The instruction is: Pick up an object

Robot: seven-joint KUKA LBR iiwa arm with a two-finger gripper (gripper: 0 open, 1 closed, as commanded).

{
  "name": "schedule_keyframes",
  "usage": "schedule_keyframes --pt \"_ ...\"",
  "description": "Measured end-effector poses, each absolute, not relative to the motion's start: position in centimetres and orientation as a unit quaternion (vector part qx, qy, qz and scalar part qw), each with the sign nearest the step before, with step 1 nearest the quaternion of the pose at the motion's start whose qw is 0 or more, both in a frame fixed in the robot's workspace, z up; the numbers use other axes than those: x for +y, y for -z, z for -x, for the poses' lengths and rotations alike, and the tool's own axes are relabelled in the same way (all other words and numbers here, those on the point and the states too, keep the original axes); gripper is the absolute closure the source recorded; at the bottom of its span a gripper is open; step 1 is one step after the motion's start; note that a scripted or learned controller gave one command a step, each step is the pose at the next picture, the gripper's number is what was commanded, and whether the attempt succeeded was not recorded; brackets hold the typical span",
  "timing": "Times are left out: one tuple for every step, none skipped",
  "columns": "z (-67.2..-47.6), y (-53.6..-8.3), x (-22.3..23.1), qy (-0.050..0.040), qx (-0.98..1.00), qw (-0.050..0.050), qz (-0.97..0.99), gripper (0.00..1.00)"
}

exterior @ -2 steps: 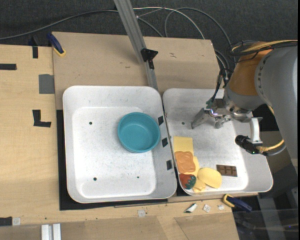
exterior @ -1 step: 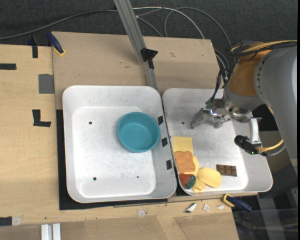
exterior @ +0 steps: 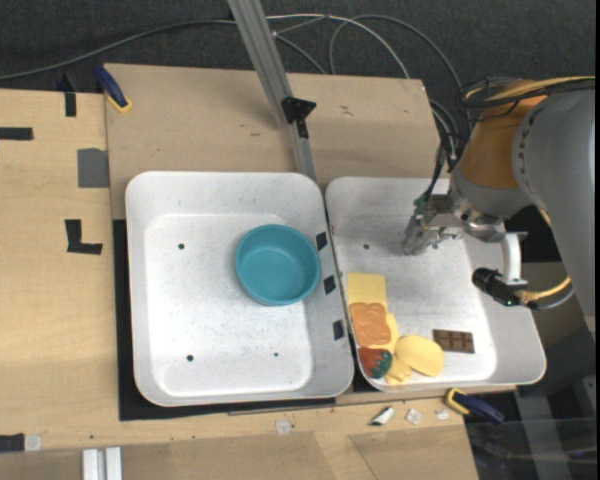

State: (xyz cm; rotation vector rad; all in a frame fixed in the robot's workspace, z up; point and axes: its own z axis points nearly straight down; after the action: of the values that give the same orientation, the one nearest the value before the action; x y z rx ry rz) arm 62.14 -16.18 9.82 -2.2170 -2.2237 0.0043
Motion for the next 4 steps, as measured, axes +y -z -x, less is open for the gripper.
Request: schedule_keyframes --pt "-63.2 -15.2 -16.4 0.001 -0.708 -0.002 0.707 1.0" --pt "-63.6 -21.6 -16.2 0.0012 -0.708 -0.002 0.707 1.0" --pt "-64.4 -27.7 -15.7 0.0017 -0.708 -0.003 0.706 1.0" --pt "-64.3 -26.5 -10.3 -0.0002 -0.709 0.001 0.705 1.0"
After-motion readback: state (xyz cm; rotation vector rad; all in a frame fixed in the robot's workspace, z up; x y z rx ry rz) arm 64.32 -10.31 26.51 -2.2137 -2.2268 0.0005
